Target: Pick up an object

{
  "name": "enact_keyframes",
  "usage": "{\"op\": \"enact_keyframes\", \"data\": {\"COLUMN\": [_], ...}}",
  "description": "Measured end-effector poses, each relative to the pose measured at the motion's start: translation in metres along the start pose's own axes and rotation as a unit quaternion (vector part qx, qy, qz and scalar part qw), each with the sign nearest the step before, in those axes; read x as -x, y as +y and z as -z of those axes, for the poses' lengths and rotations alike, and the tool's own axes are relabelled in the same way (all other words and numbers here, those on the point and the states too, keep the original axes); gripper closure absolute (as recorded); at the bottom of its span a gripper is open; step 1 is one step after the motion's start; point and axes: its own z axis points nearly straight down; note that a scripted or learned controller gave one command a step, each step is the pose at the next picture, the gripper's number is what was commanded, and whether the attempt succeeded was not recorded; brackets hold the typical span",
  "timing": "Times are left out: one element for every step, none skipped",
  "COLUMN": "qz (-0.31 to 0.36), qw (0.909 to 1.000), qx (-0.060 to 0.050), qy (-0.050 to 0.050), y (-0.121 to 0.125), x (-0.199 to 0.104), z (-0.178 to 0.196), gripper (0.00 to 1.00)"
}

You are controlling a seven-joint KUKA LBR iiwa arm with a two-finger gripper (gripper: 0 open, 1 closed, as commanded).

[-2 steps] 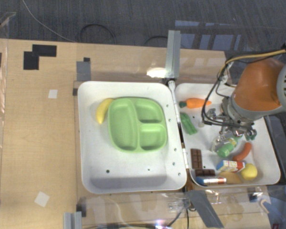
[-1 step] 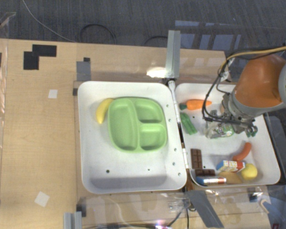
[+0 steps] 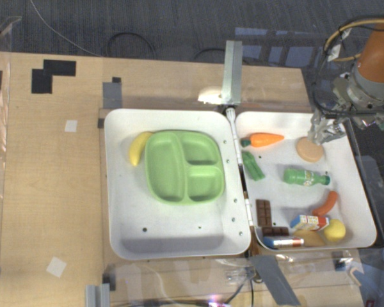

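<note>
In the right bin (image 3: 358, 190), near its far edge, the claw (image 3: 322, 133) hangs just above a round tan cookie (image 3: 310, 149), likely because that is the toy it means to grab. I cannot tell if the claw is spread or pressed together (it is too small and blurry). The cookie lies flat, apart from the carrot (image 3: 265, 140) and the green bottle (image 3: 305, 177), so there is room around it. The left bin (image 3: 118, 190) holds a green tray (image 3: 182, 166) with a banana (image 3: 137, 148) touching its side.
</note>
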Motion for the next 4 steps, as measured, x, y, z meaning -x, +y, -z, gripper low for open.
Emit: {"op": "enact_keyframes", "data": {"qz": [0.172,0.172,0.235,0.319], "qw": [0.9851,0.9851,0.972,0.9478], "qx": [0.005,0.004,0.002,-0.005], "qy": [0.003,0.002,0.001,-0.003], "y": [0.0,0.0,0.036,0.066], "x": [-0.031,-0.031,-0.065,-0.095], "z": [-0.055,-0.054,-0.109,-0.111], "gripper": [1.0,0.0,0.0,0.0]}}
